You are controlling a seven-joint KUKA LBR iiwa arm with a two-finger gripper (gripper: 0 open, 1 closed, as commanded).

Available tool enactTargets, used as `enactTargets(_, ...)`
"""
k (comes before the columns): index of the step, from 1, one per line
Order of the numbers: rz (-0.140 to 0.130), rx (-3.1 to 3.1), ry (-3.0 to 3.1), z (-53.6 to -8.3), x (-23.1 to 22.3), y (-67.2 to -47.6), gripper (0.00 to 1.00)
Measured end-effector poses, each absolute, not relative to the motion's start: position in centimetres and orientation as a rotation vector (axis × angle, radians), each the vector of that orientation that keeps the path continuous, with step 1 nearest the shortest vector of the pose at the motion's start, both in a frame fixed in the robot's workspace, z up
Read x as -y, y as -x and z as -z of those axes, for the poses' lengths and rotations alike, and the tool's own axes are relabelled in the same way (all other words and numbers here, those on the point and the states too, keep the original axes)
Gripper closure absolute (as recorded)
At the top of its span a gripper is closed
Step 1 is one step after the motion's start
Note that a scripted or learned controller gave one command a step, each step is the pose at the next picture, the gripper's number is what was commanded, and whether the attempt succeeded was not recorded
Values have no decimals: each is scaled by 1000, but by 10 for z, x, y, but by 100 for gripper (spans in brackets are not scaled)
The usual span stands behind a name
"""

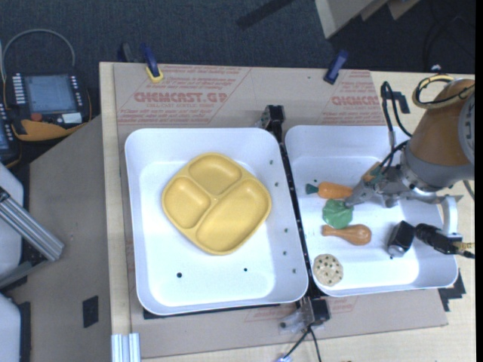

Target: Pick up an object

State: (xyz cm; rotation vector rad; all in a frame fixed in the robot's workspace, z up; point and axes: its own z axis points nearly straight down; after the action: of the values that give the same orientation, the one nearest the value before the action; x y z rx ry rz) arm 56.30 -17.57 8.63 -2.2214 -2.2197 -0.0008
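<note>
The surface (226,89) carries two white bins side by side, their inner rims almost touching. The left bin (143,225) holds a yellow divided plate (216,202) set at a slant near its middle, with bare floor all round it and the widest stretch along the near edge. In the right bin (423,274) the things crowd the left half. An orange carrot (330,191) lies crosswise with its green tip near the left wall; a green leafy piece (337,216) sits just below it; under that lies what looks like a toy drumstick (349,234); a speckled cookie (327,268) rests close to the near left corner, hard by the rim. The arm (441,138) reaches in over the right rim; the pincer (361,194) is low at the carrot's right end, just above the green piece; whether it is wide or narrow I cannot tell at this slant. The far strip of this bin and its near right corner are bare.
</note>
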Motion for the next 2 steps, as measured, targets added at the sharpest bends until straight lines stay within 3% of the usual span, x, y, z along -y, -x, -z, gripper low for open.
enactTargets(1, 0, 2222, 2223, -96, 176, -563, 100)
enactTargets(2, 3, 2225, 2226, -139, 179, -563, 100)
